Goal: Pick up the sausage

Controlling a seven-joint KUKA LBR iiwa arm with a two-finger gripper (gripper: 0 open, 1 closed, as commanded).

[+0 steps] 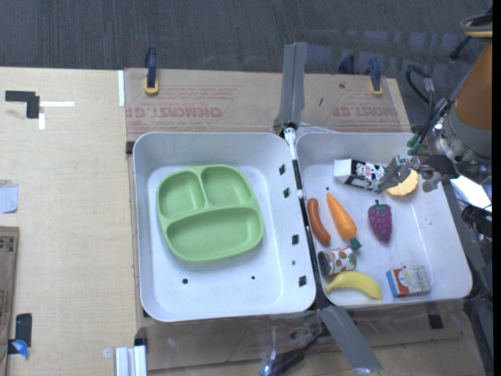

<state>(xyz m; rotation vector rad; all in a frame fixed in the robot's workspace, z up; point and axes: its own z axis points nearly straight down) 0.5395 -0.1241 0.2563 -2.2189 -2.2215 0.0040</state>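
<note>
The sausage (317, 220) is a short red-orange link lying lengthwise at the left side of the right bin (450, 233), close beside a carrot (340, 215). My gripper (409, 174) hangs over the bin's far right part, well to the right of and beyond the sausage. It sits right above a yellow food piece (404, 186). Nothing touches the sausage.
The right bin also holds a cow-print carton (357, 171), purple grapes (380, 220), a small can (337, 260), a banana (354, 284) and a small box (408, 280). A green divided plate (209, 211) lies in the left bin (149, 233).
</note>
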